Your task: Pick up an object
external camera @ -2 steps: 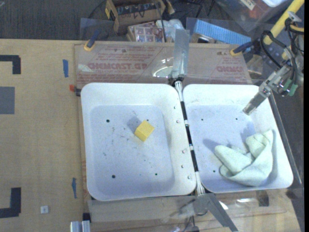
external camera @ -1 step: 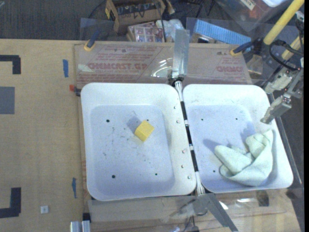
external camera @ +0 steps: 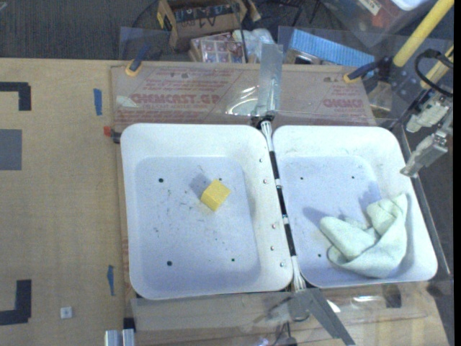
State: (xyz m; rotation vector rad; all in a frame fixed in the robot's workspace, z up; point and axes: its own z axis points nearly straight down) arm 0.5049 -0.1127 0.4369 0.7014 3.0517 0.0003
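In the camera view, two shallow white bins sit side by side on the worktop (external camera: pixel 57 193). The left bin (external camera: pixel 137 164) holds a small yellow block (external camera: pixel 215 194), lying a little toward one o'clock of that bin's middle, apart from every wall. The right bin (external camera: pixel 410 164) holds a pale crumpled cloth (external camera: pixel 371 240), bunched toward its five o'clock corner and pressed close to the three o'clock wall.

The hand (external camera: pixel 426 152) sits at the three o'clock edge of the view, above the right bin's outer rim near its two o'clock corner. It is well apart from the cloth and far from the block; nothing lies between its fingers. Whether those fingers stand apart or together cannot be told, since it is partly cut off and small.

No grasp appears to have begun. The cloth seems the nearer target, yet it hugs the wall, so a descent there could strike the rim or pinch only a loose fold that slips free. The block is small, and a slightly off approach could nudge it aside across the smooth floor.
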